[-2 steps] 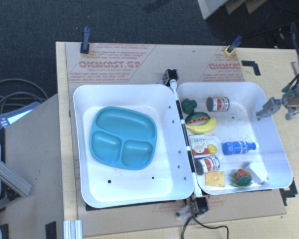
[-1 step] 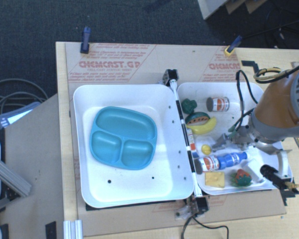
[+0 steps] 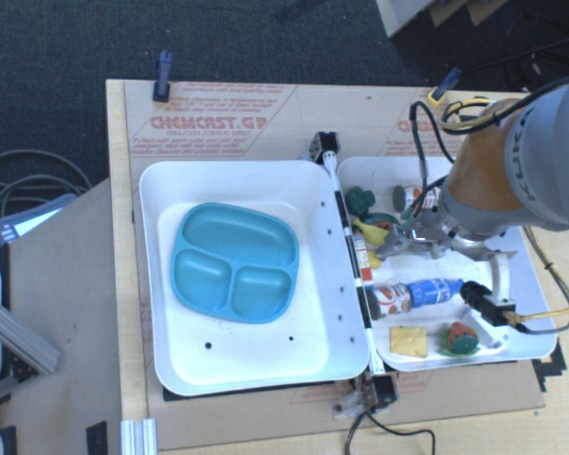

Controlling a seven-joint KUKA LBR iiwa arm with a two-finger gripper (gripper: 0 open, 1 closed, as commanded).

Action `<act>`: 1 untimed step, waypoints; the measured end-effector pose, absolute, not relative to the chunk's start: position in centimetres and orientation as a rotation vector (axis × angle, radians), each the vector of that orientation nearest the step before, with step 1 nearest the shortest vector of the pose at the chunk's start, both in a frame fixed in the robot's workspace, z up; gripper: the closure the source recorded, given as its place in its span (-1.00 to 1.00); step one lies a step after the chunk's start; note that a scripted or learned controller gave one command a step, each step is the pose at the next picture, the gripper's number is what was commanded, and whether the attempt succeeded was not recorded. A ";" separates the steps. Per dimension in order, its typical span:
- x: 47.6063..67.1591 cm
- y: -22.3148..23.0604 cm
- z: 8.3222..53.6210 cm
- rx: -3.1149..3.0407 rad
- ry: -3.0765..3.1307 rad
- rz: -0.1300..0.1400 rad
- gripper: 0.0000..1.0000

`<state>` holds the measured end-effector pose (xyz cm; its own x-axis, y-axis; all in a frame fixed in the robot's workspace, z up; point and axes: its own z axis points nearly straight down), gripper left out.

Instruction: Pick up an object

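The table (image 3: 237, 121) is the biggest thing here, and it carries two white bins side by side. The left bin (image 3: 171, 349) holds one blue plate (image 3: 235, 263) with three parts in it. The right bin (image 3: 526, 349) holds the small things.

The arm (image 3: 512, 173) reaches into the right bin from the right. Its gripper (image 3: 408, 233) is low, close to the bin's left wall. I cannot tell how the jaws stand, because the arm covers them.

I think the arm is at the reaching step. Nothing looks lifted yet. The gripper sits just beside a yellow toy (image 3: 372, 227) that looks like a banana, so this may be the thing to pick. Next, I think the jaws need to go around one toy, squeeze it, and lift it straight up.

Now I count the small things. There is one bottle (image 3: 419, 295) lying on its side near the front. There is one yellow block (image 3: 408, 341) in the front. There is one red and green toy (image 3: 458, 338) beside that block. There is one green toy (image 3: 360, 199) near the back.
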<state>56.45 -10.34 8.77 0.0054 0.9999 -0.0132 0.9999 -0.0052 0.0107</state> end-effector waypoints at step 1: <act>65.7 -13.4 8.5 2.245 2.256 -0.055 -1.00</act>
<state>65.74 -13.38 8.51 -0.0044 1.0000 0.0052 0.9985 0.0047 -0.0537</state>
